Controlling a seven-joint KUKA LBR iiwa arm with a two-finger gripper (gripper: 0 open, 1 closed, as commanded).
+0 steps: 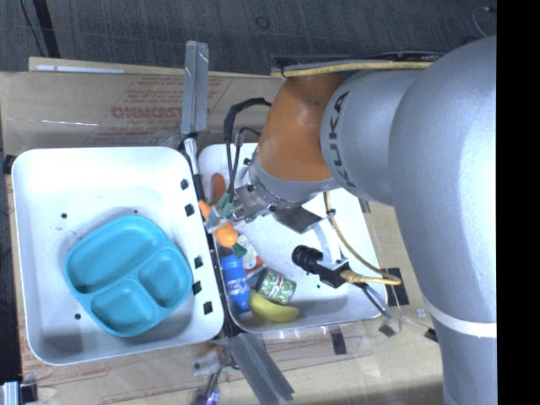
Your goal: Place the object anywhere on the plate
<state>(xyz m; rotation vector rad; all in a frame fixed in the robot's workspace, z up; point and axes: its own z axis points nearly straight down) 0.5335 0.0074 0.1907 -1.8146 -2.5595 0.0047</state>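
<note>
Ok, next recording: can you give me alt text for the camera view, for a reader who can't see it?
A grey arm with an orange band reaches into the right bin, its gripper low over a pile holding a blue bottle, a banana and a green can. A blue divided plate lies in the left bin.

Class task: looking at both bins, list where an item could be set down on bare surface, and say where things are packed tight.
Free: the three compartments of the blue plate, and the left bin floor between plate and walls. Crowded: the right bin, where the blue bottle, banana, green can and an orange piece cluster along its left wall under the arm.
</note>
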